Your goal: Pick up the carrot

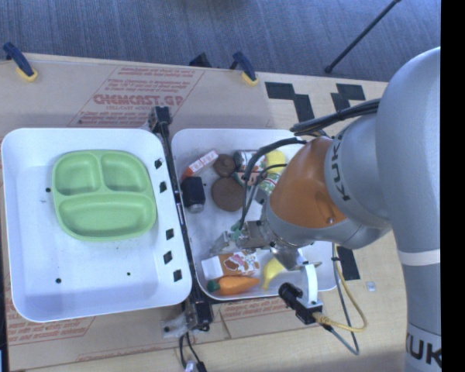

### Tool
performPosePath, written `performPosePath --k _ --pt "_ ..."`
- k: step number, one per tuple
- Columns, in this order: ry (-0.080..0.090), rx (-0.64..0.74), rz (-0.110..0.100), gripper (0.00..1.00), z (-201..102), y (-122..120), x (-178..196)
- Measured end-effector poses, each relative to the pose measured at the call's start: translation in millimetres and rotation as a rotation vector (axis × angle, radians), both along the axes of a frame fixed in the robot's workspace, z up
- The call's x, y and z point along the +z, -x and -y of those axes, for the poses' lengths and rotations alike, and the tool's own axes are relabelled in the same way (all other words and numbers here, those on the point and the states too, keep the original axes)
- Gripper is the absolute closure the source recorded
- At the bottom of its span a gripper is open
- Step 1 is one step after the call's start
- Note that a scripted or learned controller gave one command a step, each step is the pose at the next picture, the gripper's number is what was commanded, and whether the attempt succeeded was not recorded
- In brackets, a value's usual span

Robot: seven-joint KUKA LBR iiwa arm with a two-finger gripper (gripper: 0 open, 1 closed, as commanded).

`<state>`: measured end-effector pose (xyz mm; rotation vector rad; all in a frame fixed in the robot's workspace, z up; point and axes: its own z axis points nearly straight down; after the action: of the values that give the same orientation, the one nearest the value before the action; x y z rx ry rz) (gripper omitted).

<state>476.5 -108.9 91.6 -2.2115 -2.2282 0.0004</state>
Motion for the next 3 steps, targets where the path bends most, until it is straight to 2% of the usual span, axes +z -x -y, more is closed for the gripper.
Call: performPosePath --k 1,2,3 --pt "0.001 -0.003 -0.001 0.0 68 -45 0" --pt "0.002 -0.001 0.003 0.0 80 -64 116" --pt "-0.001 -0.001 -0.004 0.0 10 -10 0"
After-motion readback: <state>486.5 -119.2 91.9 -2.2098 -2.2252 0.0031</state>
